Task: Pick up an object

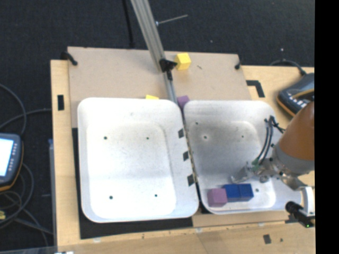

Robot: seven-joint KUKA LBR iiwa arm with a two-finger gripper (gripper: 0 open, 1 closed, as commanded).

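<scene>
Gripper (248, 174) and wrist of the grey arm (296, 142) hang low over the right bin (222, 120), just above and beside the blue block (238, 191), a placement that looks like the approach to a pick. Whether the tool is apart, together or clamped on anything cannot be told from this slanted overhead view: the metal parts blur into the bin's pale floor, and nothing is seen between them.

Two candidates for the task lie against the right bin's near wall. The blue block, boxy and matte, sits just right of a purple block (216, 197) with softer, foam-like edges; the two are touching or nearly so. Their crowding into the near corner may make a clean grasp awkward, since wall and neighbour leave little room.

The right bin is a shallow white tray with rounded corners, its floor scuffed grey and dotted with small dark marks. The left bin (130, 163), of the same make, lies alongside it, joined by dark clips along the shared edge. Beyond the right bin's far-left corner, outside it on the bare brown board (212, 75), rest a small purple piece (183, 100) and a yellow piece (152, 97), and farther off a yellow cube (183, 61) beside a slanted aluminium rail (151, 30). Cables loop from the arm's wrist.
</scene>
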